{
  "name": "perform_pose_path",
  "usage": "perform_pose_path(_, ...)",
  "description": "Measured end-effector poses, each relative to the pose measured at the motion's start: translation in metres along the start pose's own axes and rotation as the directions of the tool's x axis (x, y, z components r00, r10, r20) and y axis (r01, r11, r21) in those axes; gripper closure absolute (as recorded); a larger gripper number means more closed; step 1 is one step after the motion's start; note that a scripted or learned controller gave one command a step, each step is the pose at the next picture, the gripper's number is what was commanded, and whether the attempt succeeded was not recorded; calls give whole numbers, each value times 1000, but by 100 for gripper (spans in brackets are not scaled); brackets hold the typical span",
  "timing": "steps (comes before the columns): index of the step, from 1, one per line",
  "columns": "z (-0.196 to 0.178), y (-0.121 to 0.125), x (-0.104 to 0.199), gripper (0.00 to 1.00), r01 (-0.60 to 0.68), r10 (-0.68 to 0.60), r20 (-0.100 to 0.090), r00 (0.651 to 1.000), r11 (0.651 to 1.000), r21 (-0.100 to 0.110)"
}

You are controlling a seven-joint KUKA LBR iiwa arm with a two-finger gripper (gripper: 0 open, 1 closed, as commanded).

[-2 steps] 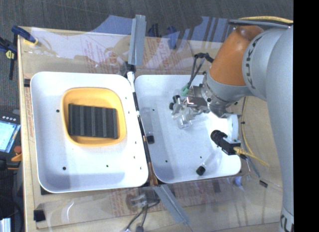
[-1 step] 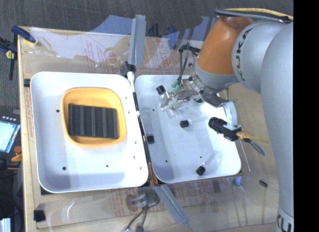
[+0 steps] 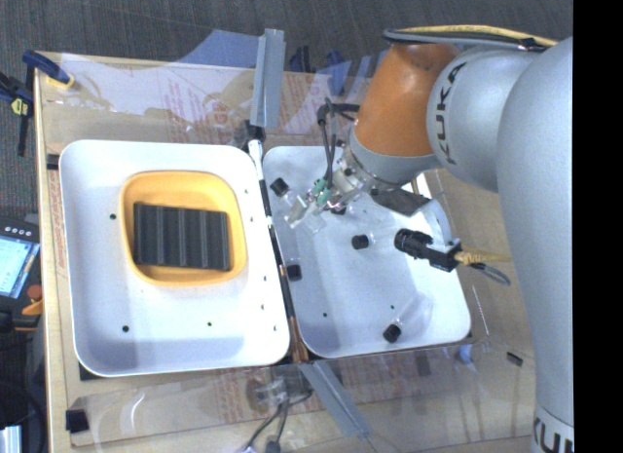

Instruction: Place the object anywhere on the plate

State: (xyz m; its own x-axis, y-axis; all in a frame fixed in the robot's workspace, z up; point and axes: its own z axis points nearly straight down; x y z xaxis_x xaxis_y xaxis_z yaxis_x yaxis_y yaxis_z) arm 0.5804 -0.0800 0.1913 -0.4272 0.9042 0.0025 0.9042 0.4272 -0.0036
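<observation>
The grey arm with its orange band reaches over the right shallow white bin, its two-finger gripper low near that bin's upper left corner. The yellow rounded plate with a dark ribbed insert lies in the left white bin, well apart from the gripper. Several small black pieces lie scattered on the right bin's floor; which is the task's object I cannot tell. Whether the gripper grasps anything is unclear.

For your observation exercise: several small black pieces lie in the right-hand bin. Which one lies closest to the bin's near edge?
The small black piece near the right bin's lower edge. The others, at and, lie farther up the bin.
</observation>
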Motion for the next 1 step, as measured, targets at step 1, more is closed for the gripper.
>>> perform_pose_path(1, 1, 19, 50, 100, 242, -242, -1, 970, 970, 1)
